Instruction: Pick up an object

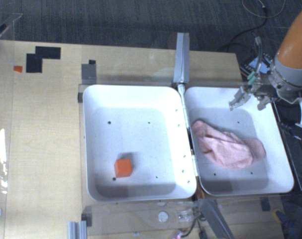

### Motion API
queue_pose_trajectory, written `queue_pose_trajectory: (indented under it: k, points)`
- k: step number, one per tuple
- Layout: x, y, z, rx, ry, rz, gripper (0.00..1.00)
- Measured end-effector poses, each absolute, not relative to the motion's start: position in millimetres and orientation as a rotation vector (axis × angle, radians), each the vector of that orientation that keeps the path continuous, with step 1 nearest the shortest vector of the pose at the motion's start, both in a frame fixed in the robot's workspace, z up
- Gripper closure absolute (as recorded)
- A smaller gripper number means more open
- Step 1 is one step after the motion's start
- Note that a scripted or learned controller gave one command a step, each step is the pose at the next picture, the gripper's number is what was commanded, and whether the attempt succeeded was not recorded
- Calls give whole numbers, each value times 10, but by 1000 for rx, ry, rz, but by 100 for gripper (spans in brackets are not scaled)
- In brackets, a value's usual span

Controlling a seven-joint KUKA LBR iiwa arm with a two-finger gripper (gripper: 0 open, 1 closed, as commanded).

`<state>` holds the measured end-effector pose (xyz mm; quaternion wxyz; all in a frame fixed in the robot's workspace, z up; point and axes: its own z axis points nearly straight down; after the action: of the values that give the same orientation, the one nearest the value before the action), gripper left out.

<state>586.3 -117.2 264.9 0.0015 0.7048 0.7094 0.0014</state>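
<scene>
Wooden bench [41, 133] w/ two white bins, pink cloth [228, 146] crumpled mid right bin [285, 183], gripper [249, 99] above that bin's back edge, fingers spread, nothing between, orange block [123, 168] front of left bin [91, 133].

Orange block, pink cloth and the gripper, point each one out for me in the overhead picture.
orange block [123, 168], camera view, on its top face.
pink cloth [226, 146], camera view, on the middle of its bunched folds.
gripper [248, 102], camera view, midway between its two fingertips.
</scene>
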Motion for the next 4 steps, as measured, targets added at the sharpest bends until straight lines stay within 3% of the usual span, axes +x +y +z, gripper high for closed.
queue_pose_trajectory:
  k: [1,2,3,4]
  points:
    - [5684,-1570,1479,2172,2265,4,0]
    - [5648,-1460,914,1988,2415,14,0]
    - [5895,-881,921,1779,2569,15,0]
    - [6037,-930,915,1679,2639,12,0]
